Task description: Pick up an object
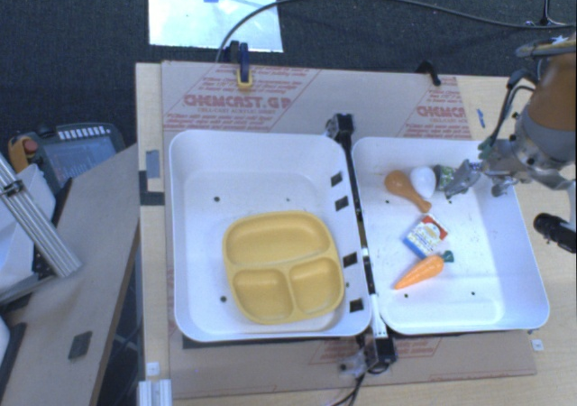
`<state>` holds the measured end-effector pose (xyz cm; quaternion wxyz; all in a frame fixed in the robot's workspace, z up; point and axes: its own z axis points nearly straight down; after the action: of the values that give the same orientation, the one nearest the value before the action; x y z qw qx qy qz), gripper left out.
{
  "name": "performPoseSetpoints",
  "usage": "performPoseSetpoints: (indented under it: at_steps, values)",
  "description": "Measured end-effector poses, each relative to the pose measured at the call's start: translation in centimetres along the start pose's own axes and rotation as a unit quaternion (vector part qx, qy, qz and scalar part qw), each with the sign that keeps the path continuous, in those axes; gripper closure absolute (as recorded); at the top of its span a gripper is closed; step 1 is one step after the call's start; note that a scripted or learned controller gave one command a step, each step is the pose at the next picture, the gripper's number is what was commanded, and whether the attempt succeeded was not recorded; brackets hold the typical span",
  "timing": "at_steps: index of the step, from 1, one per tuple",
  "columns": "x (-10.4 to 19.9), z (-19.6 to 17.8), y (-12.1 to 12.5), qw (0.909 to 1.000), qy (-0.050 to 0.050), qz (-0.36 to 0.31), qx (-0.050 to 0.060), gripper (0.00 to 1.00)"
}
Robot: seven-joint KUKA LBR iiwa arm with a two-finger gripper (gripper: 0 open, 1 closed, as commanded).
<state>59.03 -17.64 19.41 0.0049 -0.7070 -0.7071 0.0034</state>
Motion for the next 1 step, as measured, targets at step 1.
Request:
performPoseSetpoints:
  at_steps: [1]
  values:
    - [0.05,-0.80,0.30,1.0000,-0.001,-0.002,-0.007,0.00]
